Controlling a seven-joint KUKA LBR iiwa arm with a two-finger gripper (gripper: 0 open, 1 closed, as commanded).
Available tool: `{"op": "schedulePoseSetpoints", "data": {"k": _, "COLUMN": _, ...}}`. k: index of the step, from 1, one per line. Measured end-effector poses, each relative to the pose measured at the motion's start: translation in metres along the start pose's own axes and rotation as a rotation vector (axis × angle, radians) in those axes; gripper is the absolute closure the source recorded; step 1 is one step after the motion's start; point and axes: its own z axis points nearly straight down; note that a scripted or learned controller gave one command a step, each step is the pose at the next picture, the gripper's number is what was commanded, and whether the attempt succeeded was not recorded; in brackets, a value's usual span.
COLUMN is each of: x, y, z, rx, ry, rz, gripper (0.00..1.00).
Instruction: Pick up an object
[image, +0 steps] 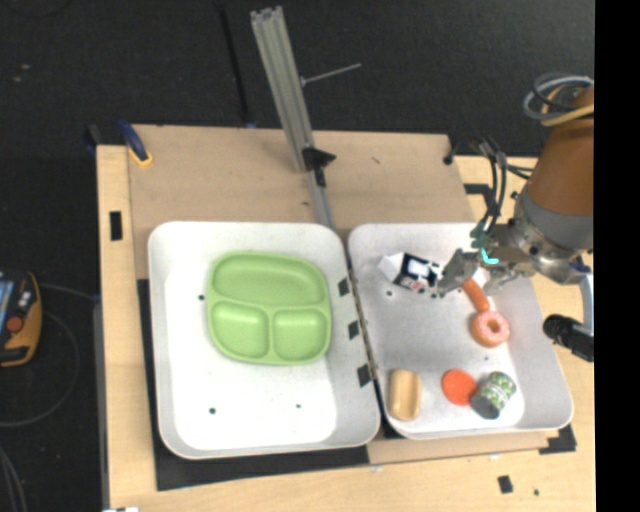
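Counter (250, 180): tan board carrying two shallow white bins side by side.
Left bin (180, 400): holds a green plate (268, 307) with three compartments, lying flat near the bin's centre; a few small dark specks on the bin floor.
Right bin (420, 330): holds all the loose objects.
Arm (560, 190): grey with an orange band, reaching in from the right over the far right part of the right bin.
Hand (452, 278): low over the far half of the right bin, fingers pointing left toward the packet; they stand slightly apart and nothing is seen between them.
Packet (408, 270): small white and dark item, far left part of the right bin, just beside the fingertips; contact cannot be told.
Carrot (477, 296): orange stick, tilted, just under the hand.
Donut (490, 328): pink ring, right of centre, just near the carrot's lower end.
Bread (404, 394): tan roll, upright along the near edge, left side.
Orange ball (458, 386): near edge, between bread and can.
Can (494, 393): green-grey, lying touching the orange ball, near right corner.
Post (290, 100): grey metal profile rising from the counter behind the bins.
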Motion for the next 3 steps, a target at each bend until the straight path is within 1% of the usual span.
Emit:
{"op": "schedulePoseSetpoints", "data": {"k": 1, "x": 0.0, "y": 0.001, "z": -0.001, "rx": -0.003, "ry": 0.0, "rz": 0.0, "gripper": 0.0}}
{"op": "schedulePoseSetpoints", "data": {"k": 2, "x": 0.007, "y": -0.003, "z": 0.045, "rx": 0.0, "ry": 0.0, "rz": 0.001, "gripper": 0.0}}
{"op": "schedulePoseSetpoints", "data": {"k": 3, "x": 0.014, "y": -0.008, "z": 0.104, "rx": 0.002, "ry": 0.001, "rz": 0.002, "gripper": 0.0}}
